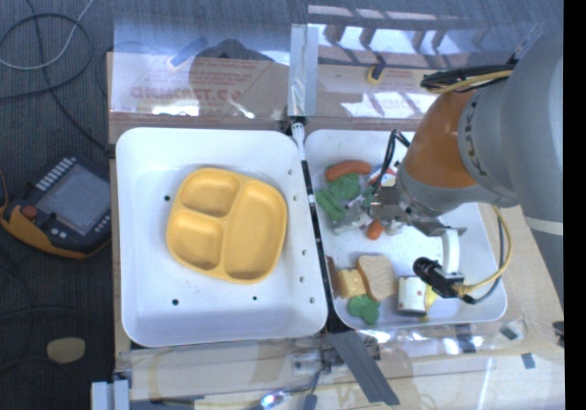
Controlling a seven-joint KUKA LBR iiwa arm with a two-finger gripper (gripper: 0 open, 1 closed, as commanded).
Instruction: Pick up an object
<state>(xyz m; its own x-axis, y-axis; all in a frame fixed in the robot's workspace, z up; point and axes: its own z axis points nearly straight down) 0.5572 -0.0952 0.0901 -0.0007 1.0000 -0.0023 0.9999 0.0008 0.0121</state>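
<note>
Toy food (374, 276) in R bin (490, 303), yellow plate (226, 224) L bin (146, 307)

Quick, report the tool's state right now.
Tool: low in the right bin, among the green pieces and the small orange piece. Whether it is open, closed or holding anything cannot be told.

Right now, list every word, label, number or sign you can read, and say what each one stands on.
No text reads clearly.
Brown cardboard sheet behind the left bin: faint reddish print, too blurred to read.
Handheld control pendant on the floor: screen and buttons too small to read.
</note>
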